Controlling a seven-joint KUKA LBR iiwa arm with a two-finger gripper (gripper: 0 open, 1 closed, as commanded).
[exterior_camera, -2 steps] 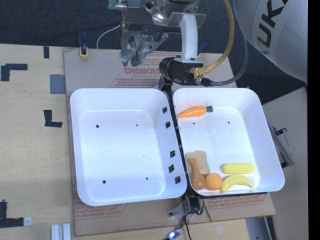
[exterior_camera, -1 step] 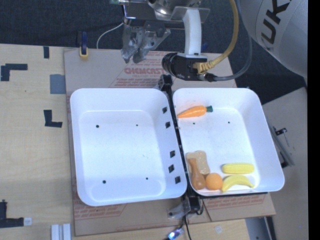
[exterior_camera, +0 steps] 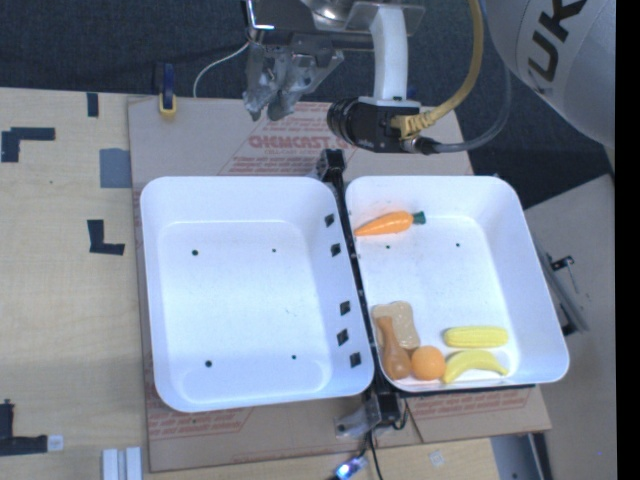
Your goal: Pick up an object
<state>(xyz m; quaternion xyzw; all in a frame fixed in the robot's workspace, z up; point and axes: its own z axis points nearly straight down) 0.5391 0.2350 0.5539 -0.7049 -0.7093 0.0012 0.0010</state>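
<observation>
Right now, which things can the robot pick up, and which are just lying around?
For the job: carrot, bread piece, orange ball, corn cob, banana, gripper.

Just lying about: left bin, yellow clamp, cardboard sheet.

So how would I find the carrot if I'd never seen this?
Look in the right bin, up at its far end near the divider between the bins. The carrot lies there alone, orange and pointy with a small green top, while the other food is bunched at the near end.

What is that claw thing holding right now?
Nothing. The gripper hangs above the bench beyond the bins, with no object between its fingers. The carrot lies in the right bin.
</observation>
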